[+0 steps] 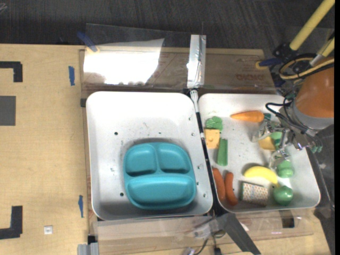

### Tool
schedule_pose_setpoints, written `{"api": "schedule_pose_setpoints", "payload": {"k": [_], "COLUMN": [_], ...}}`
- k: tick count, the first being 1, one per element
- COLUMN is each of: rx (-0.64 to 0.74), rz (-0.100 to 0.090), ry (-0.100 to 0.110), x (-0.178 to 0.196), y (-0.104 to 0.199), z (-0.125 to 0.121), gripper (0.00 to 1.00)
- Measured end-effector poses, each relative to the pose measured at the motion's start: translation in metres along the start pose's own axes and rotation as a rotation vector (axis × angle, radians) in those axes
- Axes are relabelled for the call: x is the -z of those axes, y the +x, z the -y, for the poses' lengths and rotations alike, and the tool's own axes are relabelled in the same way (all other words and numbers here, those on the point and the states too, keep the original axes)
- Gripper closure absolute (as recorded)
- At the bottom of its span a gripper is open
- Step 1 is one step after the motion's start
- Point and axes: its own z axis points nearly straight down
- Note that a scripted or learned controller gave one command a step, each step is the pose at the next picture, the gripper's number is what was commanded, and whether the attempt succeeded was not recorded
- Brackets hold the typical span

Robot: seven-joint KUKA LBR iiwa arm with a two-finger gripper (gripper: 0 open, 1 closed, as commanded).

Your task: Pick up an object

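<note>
Hovering low over the right white bin point(313, 193), the gripper point(277, 142) sits over a small yellow plastic toy piece point(269, 141); whether it grips, I cannot tell. Light, stiff and slick, I'd judge, it is best pinched across its narrow middle.

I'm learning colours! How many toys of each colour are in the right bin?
Green plastic food toys: 4
Orange carrot and orange block: 2
Red sausages: 2
Yellow banana and small yellow piece: 2
Speckled box: 1
Total: 11
</note>
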Motion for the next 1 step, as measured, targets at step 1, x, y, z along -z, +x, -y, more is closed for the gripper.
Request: {"api": "schedule_pose_setpoints", "payload": {"k": [1], "rx": [0.0], "rz": [0.014], "ry": [0.006], "x": [0.0139], "y": [-0.0047], "z": [0.0007], "gripper": [1.0]}}
